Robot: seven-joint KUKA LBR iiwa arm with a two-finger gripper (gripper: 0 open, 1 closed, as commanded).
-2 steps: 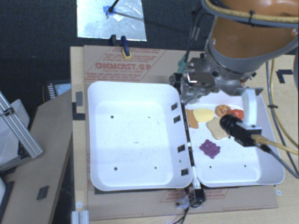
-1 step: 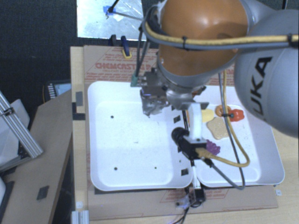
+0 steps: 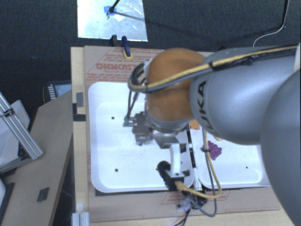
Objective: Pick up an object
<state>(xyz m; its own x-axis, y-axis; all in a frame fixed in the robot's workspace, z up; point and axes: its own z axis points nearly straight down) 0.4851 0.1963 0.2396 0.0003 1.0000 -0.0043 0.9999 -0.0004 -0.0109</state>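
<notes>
White bins (image 3: 106,140), cardboard bench (image 3: 80,126), dark carpet (image 3: 37,32)

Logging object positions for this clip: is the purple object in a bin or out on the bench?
In. The purple object lies on the white floor of the right bin, beside the arm, partly hidden by it.

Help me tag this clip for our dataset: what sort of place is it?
Most likely a robotics lab test bench. A grey industrial arm with loose cabling reaches over two shallow white bins, one holding a small purple object, beside aluminium framing.
</notes>
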